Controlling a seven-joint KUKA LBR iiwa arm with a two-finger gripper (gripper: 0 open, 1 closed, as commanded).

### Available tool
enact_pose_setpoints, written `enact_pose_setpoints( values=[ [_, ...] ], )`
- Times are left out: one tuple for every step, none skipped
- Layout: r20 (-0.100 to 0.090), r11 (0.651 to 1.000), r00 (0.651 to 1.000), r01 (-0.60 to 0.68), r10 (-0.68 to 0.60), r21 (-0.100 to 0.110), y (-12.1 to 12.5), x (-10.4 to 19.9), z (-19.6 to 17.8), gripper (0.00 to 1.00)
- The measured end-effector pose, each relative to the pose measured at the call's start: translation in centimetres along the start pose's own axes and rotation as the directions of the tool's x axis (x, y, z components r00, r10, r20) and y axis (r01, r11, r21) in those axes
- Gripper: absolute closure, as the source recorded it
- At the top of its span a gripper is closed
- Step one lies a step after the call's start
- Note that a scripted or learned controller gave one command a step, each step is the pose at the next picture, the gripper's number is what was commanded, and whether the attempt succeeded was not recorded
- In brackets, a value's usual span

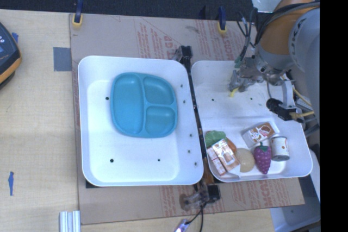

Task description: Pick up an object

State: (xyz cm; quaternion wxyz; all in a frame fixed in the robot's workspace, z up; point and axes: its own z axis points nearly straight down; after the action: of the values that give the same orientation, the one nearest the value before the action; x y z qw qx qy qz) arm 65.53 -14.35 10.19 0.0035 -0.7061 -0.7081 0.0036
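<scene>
- Desk (38, 117): wood top, brown board beneath two white bins.
- Left bin (92, 165), 9 o'clock side: holds a blue divided plate (144, 104).
- Right bin (217, 111), 3 o'clock side: objects clustered at its 6 o'clock edge.
- Arm (288, 35): enters from 2 o'clock, grey with orange band.
- Claw (237, 86): low over right bin's 12 o'clock end; whether it is spread or closed can't be told.
- Objects: green leafy piece (215, 137), striped packet (222, 156), tan round (246, 161), purple grapes (262, 157), small can (279, 148), snack packet (259, 132). All lie well apart from claw.
</scene>
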Motion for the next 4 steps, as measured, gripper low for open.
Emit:
enact_pose_setpoints(
  values=[
    [0.001,1.000,1.000,0.000,0.000,-0.007,-6.4,-2.6,-5.2,1.00],
    [-0.001,1.000,1.000,0.000,0.000,-0.007,0.0,0.1,-8.0,1.00],
    [-0.002,1.000,1.000,0.002,-0.002,-0.008,-2.0,7.8,-14.8,1.00],
    [-0.001,1.000,1.000,0.002,-0.002,-0.007,-2.1,7.7,-14.7,0.00]
  ],
)
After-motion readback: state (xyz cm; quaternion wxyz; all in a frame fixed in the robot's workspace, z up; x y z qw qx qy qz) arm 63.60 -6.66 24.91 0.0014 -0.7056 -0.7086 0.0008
